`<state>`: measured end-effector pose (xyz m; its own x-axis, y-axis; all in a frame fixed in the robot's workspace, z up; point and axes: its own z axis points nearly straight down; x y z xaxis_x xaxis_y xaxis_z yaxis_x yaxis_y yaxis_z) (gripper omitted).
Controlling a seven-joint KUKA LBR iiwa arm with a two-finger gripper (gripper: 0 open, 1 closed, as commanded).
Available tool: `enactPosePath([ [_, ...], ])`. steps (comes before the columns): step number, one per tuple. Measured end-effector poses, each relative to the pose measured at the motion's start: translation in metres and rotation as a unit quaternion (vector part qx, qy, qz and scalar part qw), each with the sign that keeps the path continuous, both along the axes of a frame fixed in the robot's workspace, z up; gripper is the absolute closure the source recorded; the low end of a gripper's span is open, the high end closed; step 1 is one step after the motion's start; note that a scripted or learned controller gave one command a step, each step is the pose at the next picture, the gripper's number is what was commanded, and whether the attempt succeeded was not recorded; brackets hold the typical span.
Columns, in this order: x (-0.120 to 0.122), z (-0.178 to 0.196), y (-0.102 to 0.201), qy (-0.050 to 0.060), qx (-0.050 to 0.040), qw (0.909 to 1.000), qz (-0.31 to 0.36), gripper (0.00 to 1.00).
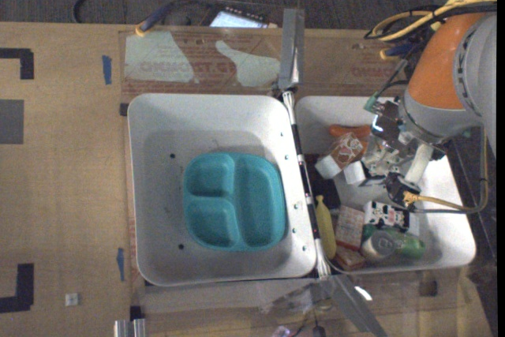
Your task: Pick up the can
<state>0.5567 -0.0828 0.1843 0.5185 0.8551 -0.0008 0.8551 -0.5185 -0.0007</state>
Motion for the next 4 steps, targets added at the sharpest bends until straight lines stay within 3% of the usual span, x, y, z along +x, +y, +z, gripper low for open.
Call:
enactPosePath([
  [1,-0.002,-0.064,-0.013,-0.009,-0.0016,0.9935,0.114,1.00],
  [2,-0.073,-0.001,0.015,0.001,0.0006,0.9960,-0.089,1.00],
  [3,-0.073,-0.001,0.015,0.002,0.0006,0.9960,-0.089,0.00],
  [4,-0.051,-0.068,-0.014,-0.007,0.0007,0.9909,-0.135,0.00],
])
